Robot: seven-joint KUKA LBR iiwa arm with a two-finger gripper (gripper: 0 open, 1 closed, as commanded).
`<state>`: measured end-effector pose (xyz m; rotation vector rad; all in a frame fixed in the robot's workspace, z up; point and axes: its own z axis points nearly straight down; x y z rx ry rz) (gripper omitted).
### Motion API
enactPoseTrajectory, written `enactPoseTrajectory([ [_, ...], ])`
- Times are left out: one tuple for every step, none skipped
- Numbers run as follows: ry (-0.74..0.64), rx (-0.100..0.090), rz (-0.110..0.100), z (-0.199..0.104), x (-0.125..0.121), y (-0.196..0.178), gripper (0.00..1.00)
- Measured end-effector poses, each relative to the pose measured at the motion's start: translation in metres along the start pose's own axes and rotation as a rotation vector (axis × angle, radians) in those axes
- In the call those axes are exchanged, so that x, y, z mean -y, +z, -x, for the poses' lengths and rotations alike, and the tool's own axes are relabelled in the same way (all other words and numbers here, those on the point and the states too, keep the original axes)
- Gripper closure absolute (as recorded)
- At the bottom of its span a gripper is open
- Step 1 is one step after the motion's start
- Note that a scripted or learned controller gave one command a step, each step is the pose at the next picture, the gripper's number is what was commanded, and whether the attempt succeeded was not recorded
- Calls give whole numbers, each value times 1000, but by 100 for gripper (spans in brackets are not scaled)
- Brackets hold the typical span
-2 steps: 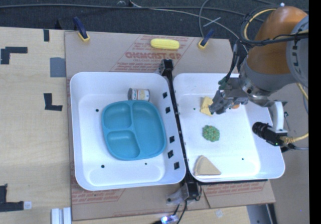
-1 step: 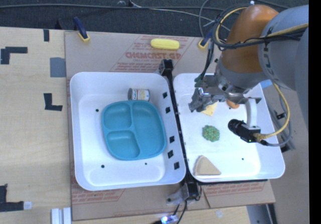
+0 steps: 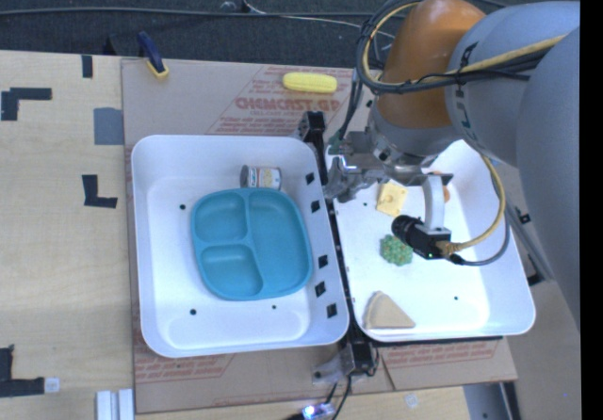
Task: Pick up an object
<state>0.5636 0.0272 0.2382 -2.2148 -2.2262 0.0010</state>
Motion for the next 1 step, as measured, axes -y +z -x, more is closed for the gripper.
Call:
enactPoseTrajectory([
  [-1,0,1,-48,-20,-3,100],
])
